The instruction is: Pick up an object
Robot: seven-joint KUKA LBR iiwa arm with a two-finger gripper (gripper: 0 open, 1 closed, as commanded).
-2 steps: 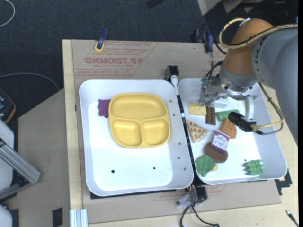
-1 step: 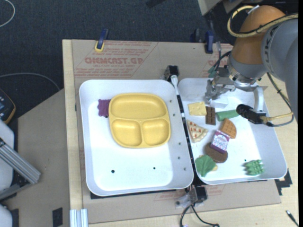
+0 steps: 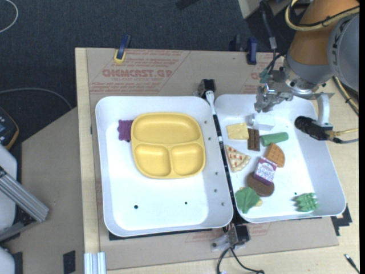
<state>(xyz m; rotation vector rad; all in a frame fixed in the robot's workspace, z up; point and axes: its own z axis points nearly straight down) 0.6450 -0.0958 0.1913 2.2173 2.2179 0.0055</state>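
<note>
From above, the gripper (image 3: 263,108) hangs over the far part of the right bin (image 3: 325,170) — whether its claw is released or clenched, I cannot tell. Just near of it lie a cheese slice (image 3: 237,132), a brown chocolate bar (image 3: 254,139) and a green pod (image 3: 274,137); nearer still, a pizza slice (image 3: 237,158) and a waffle (image 3: 275,154). The left bin (image 3: 114,193) holds a yellow divided plate (image 3: 168,144) — a purple piece (image 3: 124,130) touches its left edge
</note>
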